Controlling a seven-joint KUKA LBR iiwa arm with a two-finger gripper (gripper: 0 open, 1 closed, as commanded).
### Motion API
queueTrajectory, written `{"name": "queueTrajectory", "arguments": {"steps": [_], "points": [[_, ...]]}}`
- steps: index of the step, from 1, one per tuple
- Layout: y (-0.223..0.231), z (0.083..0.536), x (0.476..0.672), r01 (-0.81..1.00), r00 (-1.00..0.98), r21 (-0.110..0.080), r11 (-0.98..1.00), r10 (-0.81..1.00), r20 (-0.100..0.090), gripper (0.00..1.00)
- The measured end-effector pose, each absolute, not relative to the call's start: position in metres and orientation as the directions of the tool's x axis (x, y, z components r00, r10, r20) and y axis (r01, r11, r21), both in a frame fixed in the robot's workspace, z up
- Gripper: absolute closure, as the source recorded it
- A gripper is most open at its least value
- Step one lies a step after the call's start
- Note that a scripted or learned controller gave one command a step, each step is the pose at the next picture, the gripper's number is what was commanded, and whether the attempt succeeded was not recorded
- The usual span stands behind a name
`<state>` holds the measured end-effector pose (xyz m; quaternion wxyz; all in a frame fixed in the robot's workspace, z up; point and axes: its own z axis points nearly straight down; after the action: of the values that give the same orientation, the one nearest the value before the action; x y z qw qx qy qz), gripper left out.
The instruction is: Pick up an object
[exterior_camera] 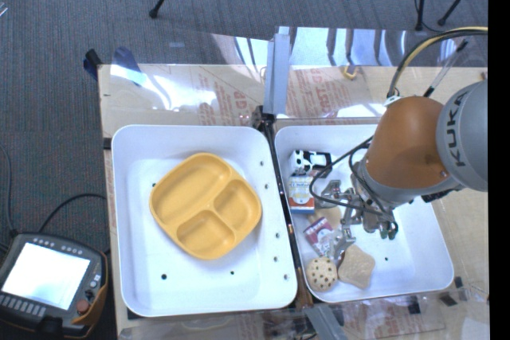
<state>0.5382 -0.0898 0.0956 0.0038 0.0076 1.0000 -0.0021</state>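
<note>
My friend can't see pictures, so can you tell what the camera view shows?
A grey and orange robot arm reaches into the right white bin, its tool low among small objects, including a dotted ball and a tan lump. The left white bin holds a yellow divided plate.

Two white bins: left bin (127, 171), right bin (430, 251). One yellow divided plate (205, 205) in left bin. Right bin holds about five small items: cow-patterned toy (301, 162), orange-white box (300, 192), red packet (319, 232), dotted ball (322, 273), tan chunk (356, 267).
</note>
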Motion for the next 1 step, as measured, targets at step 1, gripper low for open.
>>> {"name": "queueTrajectory", "arguments": {"steps": [1], "points": [[-0.0884, 0.1086, 0.5416, 0.010, -1.000, -0.005, 1.000, 0.010, -0.016, 1.00]]}}
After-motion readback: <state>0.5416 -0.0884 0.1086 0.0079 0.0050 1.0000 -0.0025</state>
